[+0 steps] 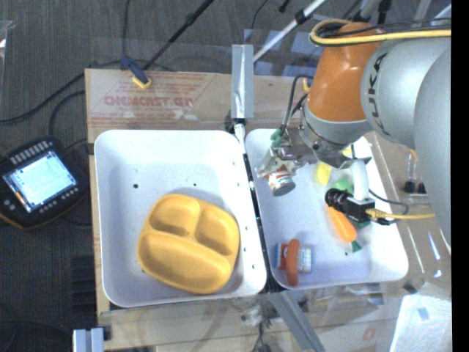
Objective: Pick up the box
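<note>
The box (303, 257) is small and flat, white with blue print, and lies near the front of the right bin (381, 259). A red-orange oblong thing (292, 259) lies across its left part. My gripper (283, 160) hangs over the back left of the right bin, well behind the box, under the orange-banded wrist (341, 79). Directly beneath the gripper is a small can-like thing (281, 180) with a silver end and a red-and-white side; whether it is held or just lying there is unclear.
An orange carrot-shaped toy (342, 227) lies right of the box. A yellow piece (322, 173) and a white bottle (358, 176) sit near the back. A large yellow moulded tray shape (189, 242) fills the left bin (124, 160).
</note>
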